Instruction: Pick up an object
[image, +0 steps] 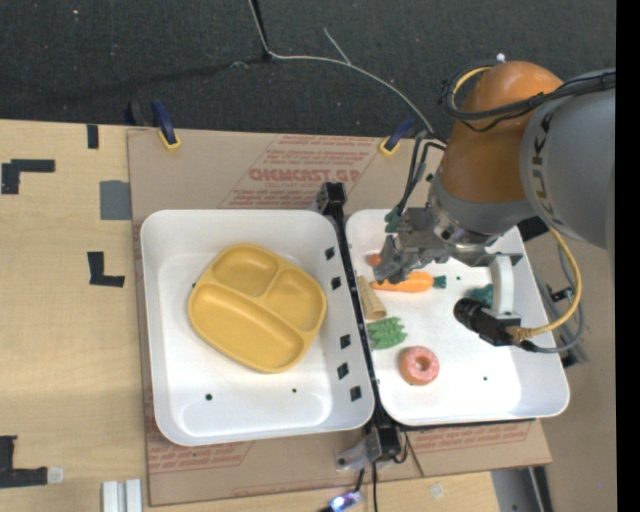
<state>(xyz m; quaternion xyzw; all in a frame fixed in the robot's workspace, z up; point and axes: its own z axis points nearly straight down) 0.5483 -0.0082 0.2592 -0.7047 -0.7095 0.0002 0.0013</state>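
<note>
Carrot (412, 284), a small orange toy with a green end, lies on its side in the upper half of the bin on the view's right, just under the gripper.

The wooden bench (60, 300) bears a brown cardboard sheet (280, 170), and the two white bins sit side by side on that sheet, touching along their inner edges. The arm (500, 130) reaches in from the right, its orange band high over the far side of the right bin (530, 390). The left bin (160, 300) holds one thing: a yellow divided plate (258, 306), lying flat near the middle and turned at a slant to the bin's walls.

The gripper (392, 262) points down and to the left, over the right bin close to the wall between the two bins. Its tip is just beside the carrot's orange end. Whether it is released or clenched, I cannot tell, because the dark metal blurs together at this angle, and nothing shows as grasped.

A pink doughnut (419, 365) lies in the lower middle of the right bin, apart from the other toys. A green leafy piece (386, 331) lies just up and left of it. A tan piece (373, 304), perhaps a cone, rests against the shared wall, between the leafy piece and the gripper.
</note>
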